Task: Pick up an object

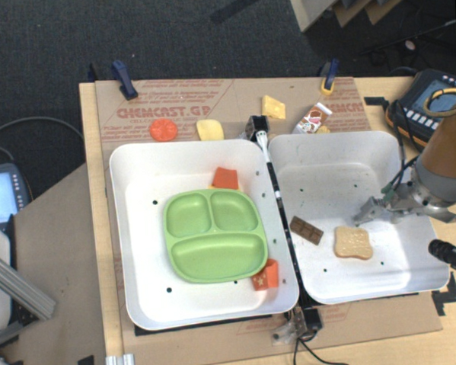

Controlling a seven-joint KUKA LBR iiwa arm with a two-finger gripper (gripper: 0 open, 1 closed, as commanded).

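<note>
Gripper (364,211) is hovering in the right bin (318,154), fingers seemingly spread and gripping nothing, toast slice (352,243) lying just below it.

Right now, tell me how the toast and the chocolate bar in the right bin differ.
The toast is pale tan; the chocolate bar is dark brown. The toast is the larger, roughly square with a rounded top; the bar is a slim rectangle lying diagonally. Both lie flat on the right bin's floor, near each other, untouched.
</note>
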